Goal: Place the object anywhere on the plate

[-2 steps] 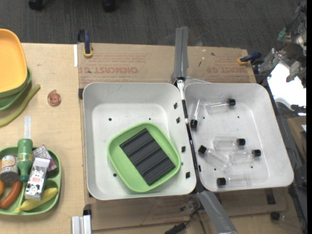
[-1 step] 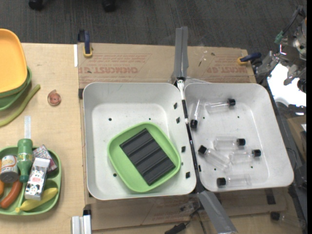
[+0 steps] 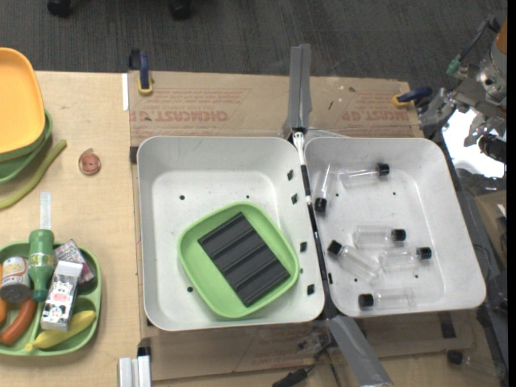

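A green plate [image 3: 193, 244] lies tilted in the left white bin [image 3: 161, 176]. A dark grey ridged block [image 3: 243, 259] rests on the middle of it. Several clear vials with black caps lie loose in the right white bin [image 3: 439, 184]: one at the back [image 3: 363, 174], one by the left wall [image 3: 321, 188], a cluster in the middle [image 3: 380, 236] and one at the front [image 3: 387, 298]. My gripper [image 3: 472, 115] hangs at the far right, above and outside the right bin's back right corner, away from the vials and the plate.
Beyond the left bin, the wooden table holds stacked orange and green dishes [image 3: 20, 111] and a green tray of toy food [image 3: 48, 301]. Clamps [image 3: 141, 75] [image 3: 411, 97] hold the cardboard behind the bins. A grey bar [image 3: 300, 87] stands between the bins.
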Controlling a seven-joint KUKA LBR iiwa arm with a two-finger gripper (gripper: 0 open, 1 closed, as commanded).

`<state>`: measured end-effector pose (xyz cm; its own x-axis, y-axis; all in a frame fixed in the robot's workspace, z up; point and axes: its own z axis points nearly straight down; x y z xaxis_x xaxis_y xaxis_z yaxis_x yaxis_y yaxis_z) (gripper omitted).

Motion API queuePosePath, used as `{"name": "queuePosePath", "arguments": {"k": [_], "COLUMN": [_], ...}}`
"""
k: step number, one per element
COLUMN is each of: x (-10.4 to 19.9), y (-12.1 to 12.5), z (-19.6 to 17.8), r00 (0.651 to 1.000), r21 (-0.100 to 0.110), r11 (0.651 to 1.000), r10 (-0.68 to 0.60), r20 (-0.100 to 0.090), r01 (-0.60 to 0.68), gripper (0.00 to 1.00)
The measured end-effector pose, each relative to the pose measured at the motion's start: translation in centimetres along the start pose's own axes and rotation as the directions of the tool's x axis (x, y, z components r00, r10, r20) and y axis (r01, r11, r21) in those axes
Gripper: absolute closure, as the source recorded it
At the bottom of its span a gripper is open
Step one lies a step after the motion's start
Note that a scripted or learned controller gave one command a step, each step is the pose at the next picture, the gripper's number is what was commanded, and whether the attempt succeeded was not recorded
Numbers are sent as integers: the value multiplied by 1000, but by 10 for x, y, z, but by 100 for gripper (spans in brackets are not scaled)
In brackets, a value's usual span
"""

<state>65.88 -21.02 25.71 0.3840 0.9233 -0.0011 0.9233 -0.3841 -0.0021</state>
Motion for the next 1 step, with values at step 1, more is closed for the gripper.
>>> {"name": "queuePosePath", "arguments": {"k": [1], "x": [-4], "y": [2], "z": [-21], "r00": [999], "r21": [-2], "r11": [999], "r10": [34], "r20": [0], "r01": [-34], "gripper": [0]}}
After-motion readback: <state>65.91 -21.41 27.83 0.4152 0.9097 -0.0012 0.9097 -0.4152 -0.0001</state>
